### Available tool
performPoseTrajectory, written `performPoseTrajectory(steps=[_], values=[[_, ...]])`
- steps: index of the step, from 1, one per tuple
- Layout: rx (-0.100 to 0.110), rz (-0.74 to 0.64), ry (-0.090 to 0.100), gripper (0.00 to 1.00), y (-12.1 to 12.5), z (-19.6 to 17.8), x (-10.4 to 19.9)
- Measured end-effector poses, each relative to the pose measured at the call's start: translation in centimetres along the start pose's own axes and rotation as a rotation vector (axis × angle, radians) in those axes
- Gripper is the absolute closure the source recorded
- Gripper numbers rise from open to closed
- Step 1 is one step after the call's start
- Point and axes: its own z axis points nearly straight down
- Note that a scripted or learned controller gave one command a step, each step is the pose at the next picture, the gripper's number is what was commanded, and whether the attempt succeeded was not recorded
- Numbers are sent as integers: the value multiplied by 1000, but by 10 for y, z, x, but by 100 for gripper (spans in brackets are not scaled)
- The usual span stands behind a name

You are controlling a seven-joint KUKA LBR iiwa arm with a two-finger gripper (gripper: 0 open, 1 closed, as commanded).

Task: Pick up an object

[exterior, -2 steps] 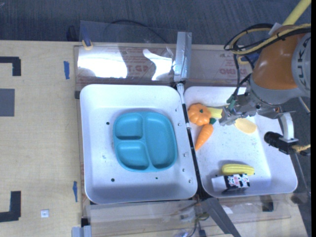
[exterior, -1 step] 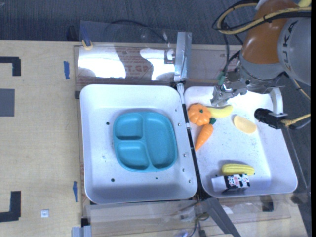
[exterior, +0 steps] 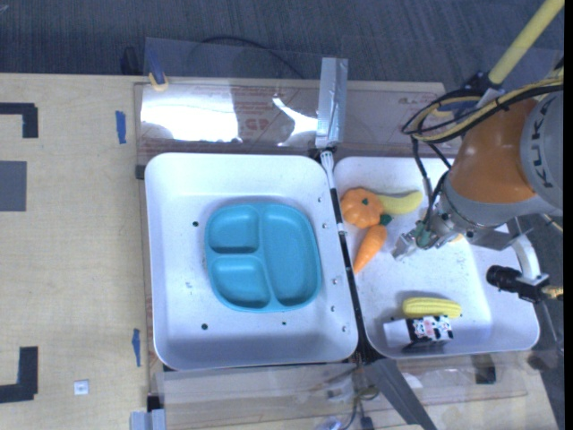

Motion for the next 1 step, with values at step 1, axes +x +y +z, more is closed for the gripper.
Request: performPoseTrajectory(steps=[1], values=[[-10, 83, -6, 100, -9, -70, 44]])
